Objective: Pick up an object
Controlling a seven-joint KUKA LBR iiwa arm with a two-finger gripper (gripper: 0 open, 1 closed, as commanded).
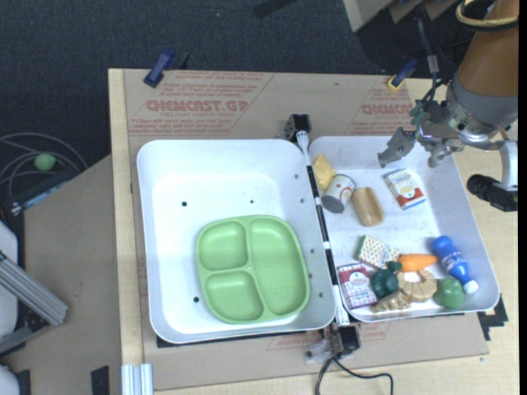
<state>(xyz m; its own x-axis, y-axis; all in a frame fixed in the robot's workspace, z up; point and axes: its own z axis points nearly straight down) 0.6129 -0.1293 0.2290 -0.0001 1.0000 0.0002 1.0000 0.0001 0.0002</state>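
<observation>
Beyond the green tray (249,268), the arm's jaws (417,148) hang spread over the right bin's (480,245) far edge.

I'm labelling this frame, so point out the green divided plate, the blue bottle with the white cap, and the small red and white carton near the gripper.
Green divided plate (251,268): camera view, on the central ridge between its compartments.
Blue bottle with white cap (450,257): camera view, on its blue body.
Small red and white carton (404,188): camera view, on the middle of its top face.
</observation>
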